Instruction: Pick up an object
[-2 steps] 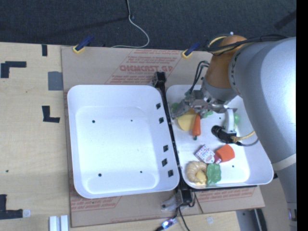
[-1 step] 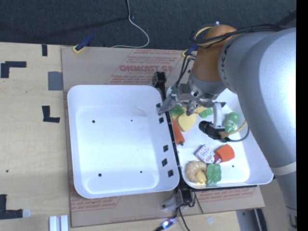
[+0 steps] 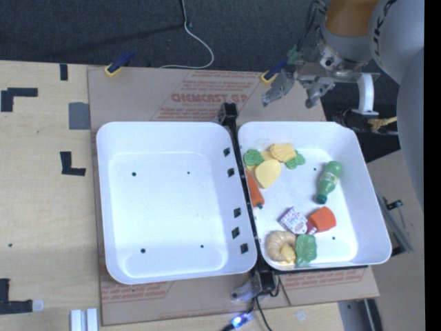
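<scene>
Upright-looking green bottle [image 3: 328,181] lies cap toward bench front

Glossy white plastic bins [image 3: 110,185] on matt brown cardboard [image 3: 200,95].

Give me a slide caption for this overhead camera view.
Open hand poised above the right bin of toy food, nothing grasped yet.

A single fixed camera looks down at a slant from above the bench [image 3: 41,205], far enough back to take in both white bins [image 3: 110,185] whole. The arm [image 3: 386,19] enters from the upper right.
</scene>
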`<state>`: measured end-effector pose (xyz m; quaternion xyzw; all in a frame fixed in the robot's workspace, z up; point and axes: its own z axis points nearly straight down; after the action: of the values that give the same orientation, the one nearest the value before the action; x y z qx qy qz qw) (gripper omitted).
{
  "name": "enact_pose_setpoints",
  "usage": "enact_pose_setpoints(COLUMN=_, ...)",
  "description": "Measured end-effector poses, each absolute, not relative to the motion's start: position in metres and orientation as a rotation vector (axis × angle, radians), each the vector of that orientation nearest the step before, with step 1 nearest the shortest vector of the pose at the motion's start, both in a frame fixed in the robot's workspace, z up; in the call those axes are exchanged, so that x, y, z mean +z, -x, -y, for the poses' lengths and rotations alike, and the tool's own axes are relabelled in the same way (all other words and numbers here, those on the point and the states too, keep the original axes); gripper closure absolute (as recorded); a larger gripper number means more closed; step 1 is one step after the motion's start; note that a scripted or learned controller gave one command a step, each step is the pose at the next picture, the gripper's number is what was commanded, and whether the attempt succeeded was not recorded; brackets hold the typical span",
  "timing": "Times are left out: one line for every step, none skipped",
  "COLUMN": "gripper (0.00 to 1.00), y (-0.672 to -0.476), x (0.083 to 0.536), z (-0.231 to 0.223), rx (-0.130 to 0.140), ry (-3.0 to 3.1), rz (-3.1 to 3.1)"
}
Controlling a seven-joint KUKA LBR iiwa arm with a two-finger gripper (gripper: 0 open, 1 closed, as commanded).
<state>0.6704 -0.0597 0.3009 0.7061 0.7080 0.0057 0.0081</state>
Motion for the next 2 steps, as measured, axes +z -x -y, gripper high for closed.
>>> enact_pose_setpoints(gripper=0.00, y=-0.6692, x=0.4606, z=0.0343, rx=0.020, ry=-2.206, rz=-2.217)
enact_pose_setpoints(gripper=1.00, y=-0.6688, x=0.4592, z=0.0351, rx=-0.004, ry=-2.217, rz=-2.223)
